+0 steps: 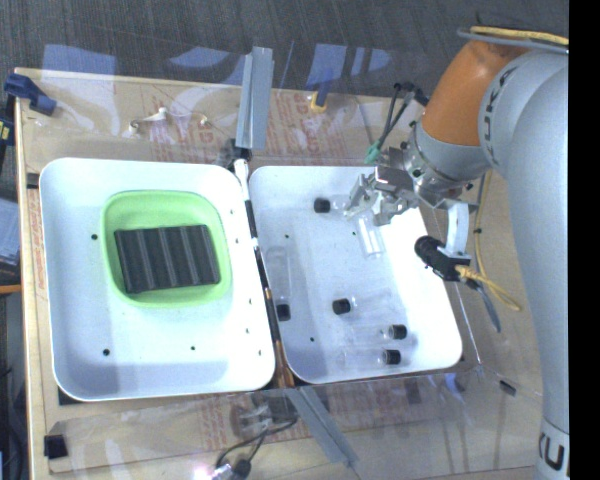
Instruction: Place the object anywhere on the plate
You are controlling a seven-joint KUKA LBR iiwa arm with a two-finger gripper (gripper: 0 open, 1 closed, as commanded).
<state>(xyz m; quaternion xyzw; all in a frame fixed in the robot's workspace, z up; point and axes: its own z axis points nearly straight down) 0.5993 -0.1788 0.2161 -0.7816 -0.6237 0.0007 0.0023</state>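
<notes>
Looking down on the two bins, you have the gripper (380, 200) hanging over the right bin (310, 348), toward its two o'clock corner, with the grey arm (540, 168) and its orange band (470, 88) coming in from three o'clock. How far the fingers stand apart I cannot tell you; the metal parts there blur together. A clear, tube-like object (370, 236) sits just below them at their six o'clock, and whether it is pinched or merely lying on the bin floor is not readable either.

Your target, the green plate (115, 223) with a dark ribbed insert (167, 258), lies in the left bin (80, 368), well apart from the gripper, at its nine o'clock.

More transparent pieces with small black caps (341, 307) are scattered across the right bin toward five and six o'clock, and one cap (322, 206) lies near eleven o'clock.

Watch for these risks, as I judge them:
- Clear plastic is slick and hard to locate, so a grasp may close on air or slip.
- Carrying across means clearing the two bin walls at the centre; a low pass could knock the piece loose.
- The ribbed insert could let a round piece roll on release.
</notes>
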